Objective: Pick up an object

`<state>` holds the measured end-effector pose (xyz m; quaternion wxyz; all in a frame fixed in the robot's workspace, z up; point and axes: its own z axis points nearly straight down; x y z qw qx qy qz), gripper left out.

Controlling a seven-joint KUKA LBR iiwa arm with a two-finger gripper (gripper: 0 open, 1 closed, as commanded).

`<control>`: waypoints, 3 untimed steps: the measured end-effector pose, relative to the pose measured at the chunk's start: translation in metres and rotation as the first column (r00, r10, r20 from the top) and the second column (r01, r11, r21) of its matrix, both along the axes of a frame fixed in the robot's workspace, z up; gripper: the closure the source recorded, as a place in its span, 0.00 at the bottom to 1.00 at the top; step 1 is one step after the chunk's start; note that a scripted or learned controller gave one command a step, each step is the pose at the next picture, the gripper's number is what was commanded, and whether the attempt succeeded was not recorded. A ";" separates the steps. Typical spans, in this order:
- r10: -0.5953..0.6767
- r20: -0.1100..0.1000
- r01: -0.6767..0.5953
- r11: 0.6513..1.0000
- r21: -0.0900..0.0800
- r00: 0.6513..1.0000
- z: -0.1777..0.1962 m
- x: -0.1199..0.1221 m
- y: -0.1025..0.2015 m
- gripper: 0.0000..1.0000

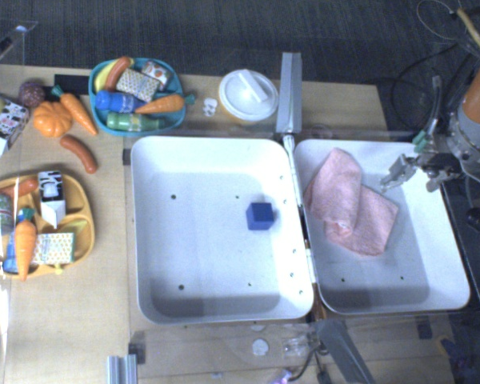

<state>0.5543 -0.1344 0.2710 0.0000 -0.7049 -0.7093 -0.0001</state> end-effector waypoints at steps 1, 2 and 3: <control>0.086 0.000 -0.086 0.996 0.000 0.996 -0.097 0.048 -0.001 0.00; 0.164 0.008 -0.164 0.986 -0.003 0.986 -0.175 0.045 -0.039 0.00; 0.307 0.009 -0.307 0.952 -0.005 0.952 -0.181 0.039 -0.063 0.00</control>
